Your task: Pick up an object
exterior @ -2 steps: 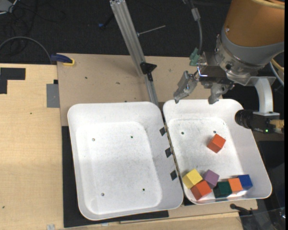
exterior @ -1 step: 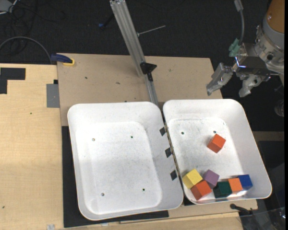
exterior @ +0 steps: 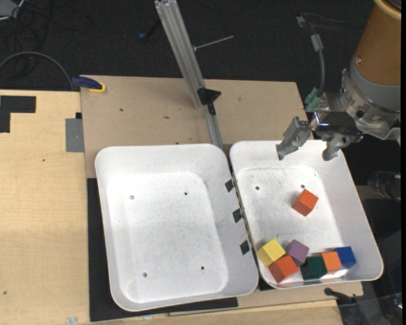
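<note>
From the fixed overhead camera, two shallow white plastic bins with rounded corners sit side by side on a pale wooden bench. The left bin has a smooth, faintly speckled floor; the right bin holds all the small blocks.

A lone orange cube, matt and sharp-edged, lies near the centre of the right bin, turned so that one corner points toward six o'clock; being a cube, it has no long axis. At the bin's six o'clock rim the other blocks huddle, touching one another: a yellow cube, a red-orange cube, a purple cube, a dark green cube, a second orange cube and a blue cube.

A ribbed aluminium rail slants from twelve o'clock down to the gap between the bins.

The grey arm with its orange band enters at two o'clock. Its metal two-finger gripper hangs over the right bin's twelve o'clock rim, fingers spread wide apart with nothing between them, well clear of the lone orange cube at its six o'clock.
</note>
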